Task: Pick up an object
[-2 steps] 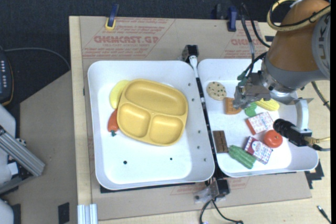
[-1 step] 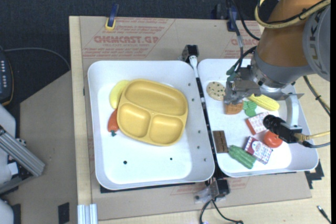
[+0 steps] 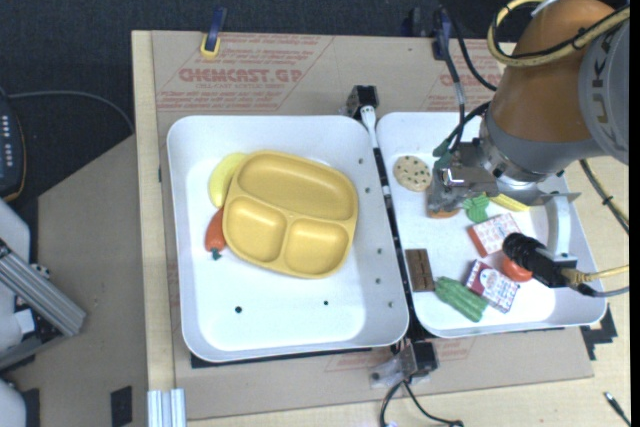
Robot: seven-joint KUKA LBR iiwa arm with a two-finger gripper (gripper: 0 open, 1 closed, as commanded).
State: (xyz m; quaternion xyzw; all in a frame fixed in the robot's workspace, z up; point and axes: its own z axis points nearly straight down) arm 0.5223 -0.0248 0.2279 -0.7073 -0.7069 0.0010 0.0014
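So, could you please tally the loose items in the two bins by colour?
Yellow: 2, tray, piece behind it
Orange-red: 2, carrot, piece
Green: 2
Brown: 2, cookie, bar
Red-white packets: 2
Total: 10

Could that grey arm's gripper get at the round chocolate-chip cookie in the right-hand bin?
Probably yes. The round chocolate-chip cookie lies flat and uncovered near the right white bin's left wall, with the gripper just beside it and nothing between them.
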